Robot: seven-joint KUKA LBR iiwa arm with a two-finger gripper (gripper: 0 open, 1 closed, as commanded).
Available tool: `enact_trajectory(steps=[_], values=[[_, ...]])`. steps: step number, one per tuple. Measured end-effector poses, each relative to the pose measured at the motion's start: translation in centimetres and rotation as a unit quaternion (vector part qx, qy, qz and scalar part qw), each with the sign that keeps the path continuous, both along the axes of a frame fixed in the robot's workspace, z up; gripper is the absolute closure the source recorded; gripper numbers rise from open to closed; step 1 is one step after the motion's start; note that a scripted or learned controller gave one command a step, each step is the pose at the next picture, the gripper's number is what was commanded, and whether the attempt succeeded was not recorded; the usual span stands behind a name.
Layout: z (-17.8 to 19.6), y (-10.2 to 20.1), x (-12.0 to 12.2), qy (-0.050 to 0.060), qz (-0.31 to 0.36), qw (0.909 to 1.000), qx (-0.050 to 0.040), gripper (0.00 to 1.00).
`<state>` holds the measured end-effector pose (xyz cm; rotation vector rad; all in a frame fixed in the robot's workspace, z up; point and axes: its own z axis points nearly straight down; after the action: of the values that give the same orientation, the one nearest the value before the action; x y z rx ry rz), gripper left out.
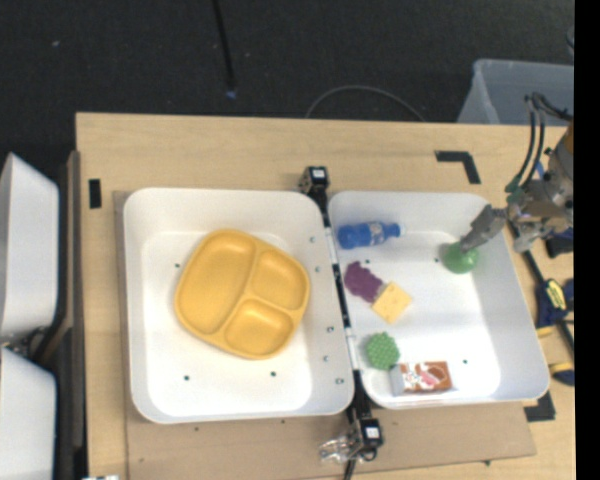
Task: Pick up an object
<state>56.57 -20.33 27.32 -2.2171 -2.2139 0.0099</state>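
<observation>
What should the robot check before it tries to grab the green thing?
1. Gripper near the green ball: ok, right above it.
2. Ball between the fingers: cannot tell.
3. Room around the ball: ok, blue bottle and yellow block lie apart from it.
4. Ball inside the right bin: ok.
5. Yellow plate out of the way: ok, in the left bin.

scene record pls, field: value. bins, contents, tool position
left bin: yellow divided plate
right bin: blue bottle, purple piece, yellow block, green textured ball, red and white packet, green round object
tool: over right bin's far right part, tip at the green round object
grasp: cannot tell from this view
arm: enters from the view's right
</observation>
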Motion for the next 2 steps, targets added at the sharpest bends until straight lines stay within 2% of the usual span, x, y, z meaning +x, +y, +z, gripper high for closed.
enact_trajectory(steps=[1, 2], values=[[0.7, 0.1, 0.2, -0.006, 0.001, 1.0, -0.0011, 0.0], [-5.2, 0.3, 1.0, -0.004, 0.001, 1.0, -0.0013, 0.0]])
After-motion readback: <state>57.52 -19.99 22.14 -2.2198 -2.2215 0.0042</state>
